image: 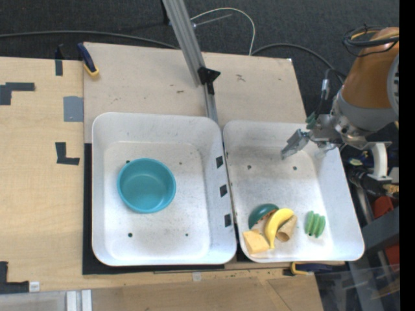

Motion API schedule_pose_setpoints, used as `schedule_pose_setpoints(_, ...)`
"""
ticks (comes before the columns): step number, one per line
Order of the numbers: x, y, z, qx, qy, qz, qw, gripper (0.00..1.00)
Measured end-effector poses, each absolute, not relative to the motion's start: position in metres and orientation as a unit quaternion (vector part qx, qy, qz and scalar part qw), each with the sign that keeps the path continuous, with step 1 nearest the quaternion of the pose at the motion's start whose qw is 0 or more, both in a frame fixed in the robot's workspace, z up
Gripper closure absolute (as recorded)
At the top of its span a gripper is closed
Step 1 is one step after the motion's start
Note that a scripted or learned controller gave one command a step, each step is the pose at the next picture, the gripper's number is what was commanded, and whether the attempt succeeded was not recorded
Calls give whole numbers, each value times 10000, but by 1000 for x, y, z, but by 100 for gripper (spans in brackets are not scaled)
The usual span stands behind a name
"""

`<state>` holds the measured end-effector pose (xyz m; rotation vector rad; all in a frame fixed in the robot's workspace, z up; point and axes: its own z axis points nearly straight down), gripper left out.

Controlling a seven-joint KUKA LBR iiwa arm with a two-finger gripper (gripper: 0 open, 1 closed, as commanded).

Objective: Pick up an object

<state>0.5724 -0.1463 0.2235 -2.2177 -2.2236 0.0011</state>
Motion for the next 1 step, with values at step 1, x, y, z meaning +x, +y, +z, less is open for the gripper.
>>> schedule_pose_setpoints(1, 572, -146, 224, -7063, -7079, 3, 6, 0)
